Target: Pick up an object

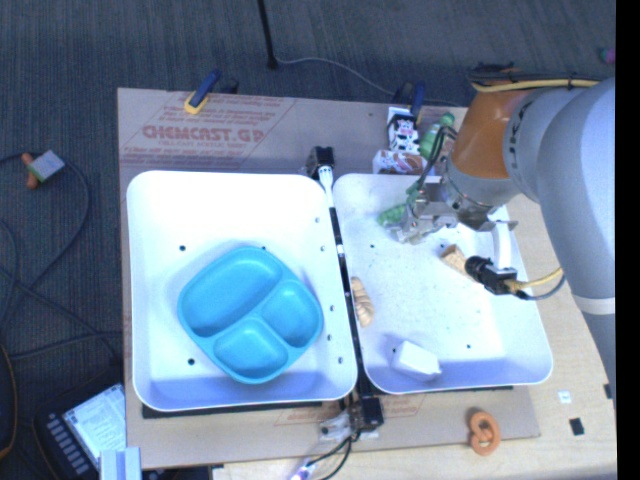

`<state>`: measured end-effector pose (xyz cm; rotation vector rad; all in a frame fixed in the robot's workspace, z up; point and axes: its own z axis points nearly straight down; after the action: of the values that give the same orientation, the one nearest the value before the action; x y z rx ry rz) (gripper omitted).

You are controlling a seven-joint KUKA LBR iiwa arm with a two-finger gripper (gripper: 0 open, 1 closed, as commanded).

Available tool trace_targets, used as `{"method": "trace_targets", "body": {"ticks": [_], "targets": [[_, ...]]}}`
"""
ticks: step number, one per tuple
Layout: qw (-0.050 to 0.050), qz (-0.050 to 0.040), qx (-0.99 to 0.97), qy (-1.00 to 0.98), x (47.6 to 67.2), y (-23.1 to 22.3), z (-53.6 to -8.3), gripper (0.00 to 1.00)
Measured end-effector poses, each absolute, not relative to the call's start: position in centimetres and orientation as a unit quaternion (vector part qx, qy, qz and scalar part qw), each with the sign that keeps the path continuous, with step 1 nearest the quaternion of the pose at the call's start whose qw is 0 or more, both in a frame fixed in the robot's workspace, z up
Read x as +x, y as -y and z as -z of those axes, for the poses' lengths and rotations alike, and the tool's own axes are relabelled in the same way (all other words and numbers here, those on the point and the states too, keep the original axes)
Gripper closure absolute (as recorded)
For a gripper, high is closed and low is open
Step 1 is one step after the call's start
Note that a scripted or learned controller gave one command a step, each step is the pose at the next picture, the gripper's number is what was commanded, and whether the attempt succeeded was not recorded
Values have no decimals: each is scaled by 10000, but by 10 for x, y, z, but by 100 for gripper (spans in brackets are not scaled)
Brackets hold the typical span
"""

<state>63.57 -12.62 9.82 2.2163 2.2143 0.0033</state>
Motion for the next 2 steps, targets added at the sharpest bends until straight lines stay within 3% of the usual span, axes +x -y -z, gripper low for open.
{"method": "trace_targets", "body": {"ticks": [1,2], "targets": [[-30,41,7075,-7067,658,204,-113,100],[29,0,7069,-7073,637,224,-269,100]]}}
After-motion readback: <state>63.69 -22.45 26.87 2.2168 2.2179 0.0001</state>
